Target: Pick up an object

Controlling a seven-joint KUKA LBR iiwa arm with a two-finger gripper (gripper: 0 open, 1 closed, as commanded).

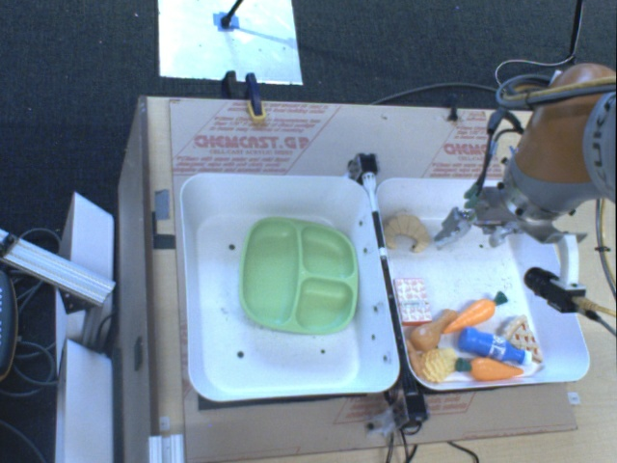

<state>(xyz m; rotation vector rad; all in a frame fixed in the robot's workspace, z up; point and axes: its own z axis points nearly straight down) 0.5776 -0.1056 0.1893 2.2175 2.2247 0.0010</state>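
Note:
My gripper (475,231) hangs over the back of the right bin (569,309), open, with nothing between its fingers. One fingertip (450,228) points toward a tan croissant (407,231) lying just to its left by the bin's back left corner. Toward the front of the same bin lie a red-checked packet (413,299), a brown drumstick (429,333), an orange carrot (474,313), a blue bottle (492,345), a second carrot (494,369), a lattice waffle (522,336) and a yellow ridged piece (437,363).
The left bin (217,355) holds a green divided plate (299,275). A black clip and rail (371,205) run along the divider between the bins. A black fitting (551,289) on the arm's cable overhangs the right bin's right side.

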